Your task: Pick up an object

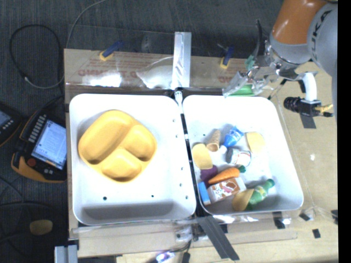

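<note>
- Overall exposure is fine for you: bright and even, light coming from overhead.
- The white bins run hot. The left bin floor is near blown out, and the right bin walls are washed flat.
- Soft shadow sits under the big yellow object at its lower edge; small soft shadows lie among the clutter in the right bin.
- Glare on the clear plastic sheet at top centre hides the detail under it.
- The dark floor at upper left and lower left is murky, with little detail.
- Focus is soft everywhere; labels on the small items are unreadable.
- The arm at upper right looks slightly smeared.
</note>
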